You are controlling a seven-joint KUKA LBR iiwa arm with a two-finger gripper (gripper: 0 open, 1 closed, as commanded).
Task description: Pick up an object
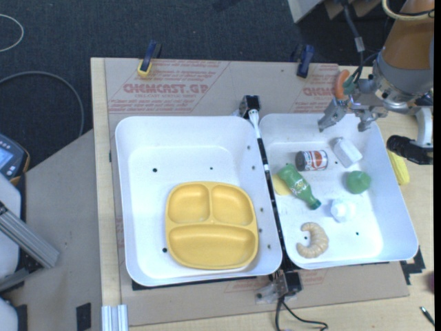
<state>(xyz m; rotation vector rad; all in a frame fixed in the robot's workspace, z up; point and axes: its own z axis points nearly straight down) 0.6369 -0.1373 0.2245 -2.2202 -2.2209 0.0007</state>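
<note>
The right bin (386,233) holds several small objects: a red-and-white can (312,160) on its side, a white block (346,150), a green round piece (357,181), a green bottle (298,185), a small white-and-blue item (339,209) and a tan croissant-shaped piece (313,240). My gripper (349,117) hangs over the bin's far edge, above and behind the white block, open with its two fingers spread and nothing between them.
The left bin (138,150) carries a yellow divided plate (210,224). A black clamp (249,105) sits at the bins' far junction. Blue and yellow clips (148,58) grip the board's far edge. A yellow-handled tool (400,167) lies outside the right bin.
</note>
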